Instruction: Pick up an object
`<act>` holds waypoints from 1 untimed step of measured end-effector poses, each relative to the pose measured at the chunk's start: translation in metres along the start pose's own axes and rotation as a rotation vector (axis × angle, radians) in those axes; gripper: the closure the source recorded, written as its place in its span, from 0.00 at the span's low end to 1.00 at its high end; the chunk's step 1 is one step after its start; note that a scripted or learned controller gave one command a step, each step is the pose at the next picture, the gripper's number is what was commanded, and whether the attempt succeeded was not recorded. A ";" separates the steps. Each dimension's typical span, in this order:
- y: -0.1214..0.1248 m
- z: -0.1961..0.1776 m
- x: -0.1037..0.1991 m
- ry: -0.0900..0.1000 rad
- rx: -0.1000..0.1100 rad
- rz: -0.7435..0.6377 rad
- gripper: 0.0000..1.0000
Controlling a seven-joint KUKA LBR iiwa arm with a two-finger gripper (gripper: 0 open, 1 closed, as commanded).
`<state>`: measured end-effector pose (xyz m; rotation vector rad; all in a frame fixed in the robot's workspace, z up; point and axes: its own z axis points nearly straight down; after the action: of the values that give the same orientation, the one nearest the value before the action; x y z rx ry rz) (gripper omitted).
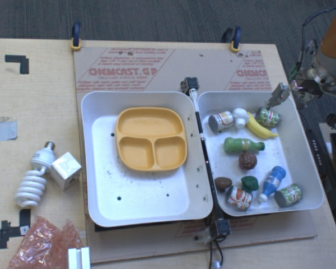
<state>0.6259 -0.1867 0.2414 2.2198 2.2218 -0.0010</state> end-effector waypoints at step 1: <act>-0.031 0.133 0.009 0.000 0.000 0.002 0.00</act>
<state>0.5949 -0.1777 0.1080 2.2221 2.2199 -0.0005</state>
